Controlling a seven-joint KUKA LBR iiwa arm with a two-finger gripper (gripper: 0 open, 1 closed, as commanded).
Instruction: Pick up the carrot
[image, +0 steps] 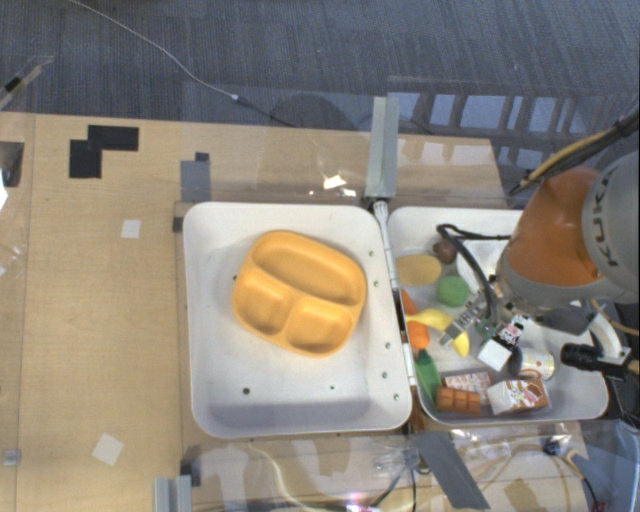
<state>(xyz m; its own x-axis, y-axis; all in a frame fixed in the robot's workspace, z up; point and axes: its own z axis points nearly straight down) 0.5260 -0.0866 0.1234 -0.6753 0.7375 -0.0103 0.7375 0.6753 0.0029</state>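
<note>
Wooden desk (90, 330) spanning the frame, black markers at upper left, dark carpet beyond the top edge. Two shallow white bins side by side at centre and right, separated by a grey metal divider.

Left bin (215, 400), centre of frame: holds one yellow compartment plate (298, 291), tilted, three sections, lying toward the bin's upper middle.

Right bin (590, 400), right of frame: crowded with small toy foods along its left half and lower edge.

Grey arm (575, 250) with orange band, entering from the right edge and covering the upper right part of the right bin; black cable looping over its left side.

Tool (478, 325) at the arm's lower left end, low over the centre of the right bin, just beside a yellow item. Finger spacing: cannot be told, outline confused with white and metal parts.

Contents of right bin, descending in size: beige round piece (420, 268) at upper left; green ball (453, 290) just below it; red-and-white carton (518, 396) at the lower edge; brown waffle-like block (461, 400) left of the carton; green strip (428, 375) along the left wall; yellow banana-like item (436, 321) at centre left.

Carrot (414, 325): small orange piece against the bin's left wall, just left of the yellow item, apart from the tool.
</note>
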